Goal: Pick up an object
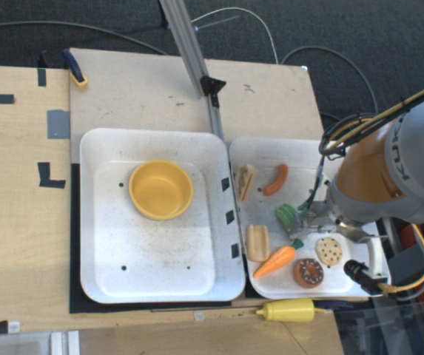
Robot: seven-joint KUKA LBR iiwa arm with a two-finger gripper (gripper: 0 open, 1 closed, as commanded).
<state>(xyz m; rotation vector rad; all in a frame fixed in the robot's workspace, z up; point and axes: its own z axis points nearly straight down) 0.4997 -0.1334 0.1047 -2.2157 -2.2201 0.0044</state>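
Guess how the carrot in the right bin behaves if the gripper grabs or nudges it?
The carrot looks like glossy moulded toy food, so probably stiff and light. Its taper may let fingers slide toward the tip. Lying flat and round-bodied, it could roll into the bread slice or donut beside it.

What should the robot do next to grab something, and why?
Probably lower a little onto the green toy. The end effector sits just beside it in the right bin, holding nothing visible. The carrot, cookie and donut lie further off.
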